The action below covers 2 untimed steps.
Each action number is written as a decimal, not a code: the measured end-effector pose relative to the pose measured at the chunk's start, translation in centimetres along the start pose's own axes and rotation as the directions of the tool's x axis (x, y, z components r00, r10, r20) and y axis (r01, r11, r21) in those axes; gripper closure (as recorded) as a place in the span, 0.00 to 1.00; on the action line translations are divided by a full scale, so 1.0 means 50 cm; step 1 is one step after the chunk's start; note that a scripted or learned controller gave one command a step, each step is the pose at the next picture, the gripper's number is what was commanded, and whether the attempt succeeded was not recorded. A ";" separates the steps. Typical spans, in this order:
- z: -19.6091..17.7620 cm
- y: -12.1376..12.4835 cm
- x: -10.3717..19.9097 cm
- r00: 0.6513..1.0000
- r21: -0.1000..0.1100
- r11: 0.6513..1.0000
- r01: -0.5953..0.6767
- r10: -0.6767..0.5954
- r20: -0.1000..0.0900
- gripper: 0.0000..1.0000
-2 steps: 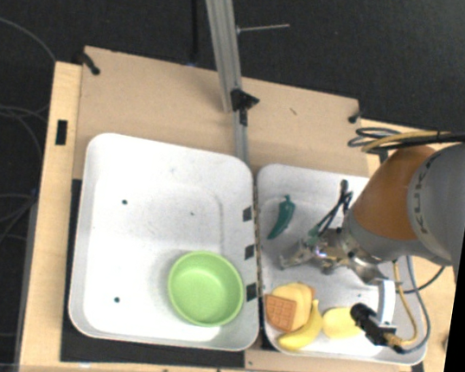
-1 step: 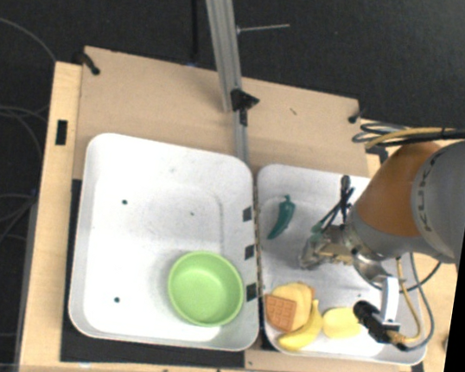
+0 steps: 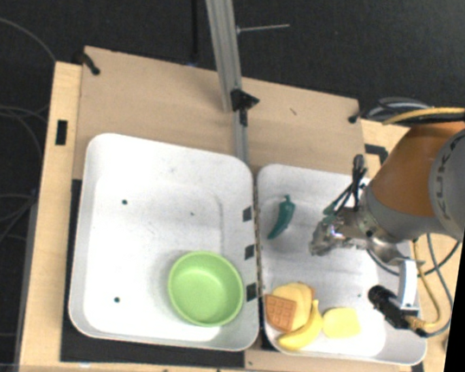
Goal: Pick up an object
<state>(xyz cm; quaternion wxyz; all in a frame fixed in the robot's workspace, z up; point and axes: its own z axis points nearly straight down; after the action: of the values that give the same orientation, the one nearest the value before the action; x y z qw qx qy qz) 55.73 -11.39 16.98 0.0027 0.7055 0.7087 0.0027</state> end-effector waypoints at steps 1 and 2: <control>-0.088 0.003 -0.002 1.000 0.005 1.000 -0.001 0.001 0.001 1.00; -0.118 -0.008 0.091 1.000 0.005 1.000 0.004 -0.004 -0.002 1.00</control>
<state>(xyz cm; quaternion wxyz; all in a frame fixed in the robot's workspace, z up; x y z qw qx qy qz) 55.24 -6.83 22.88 0.0000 0.7042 0.7100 0.0017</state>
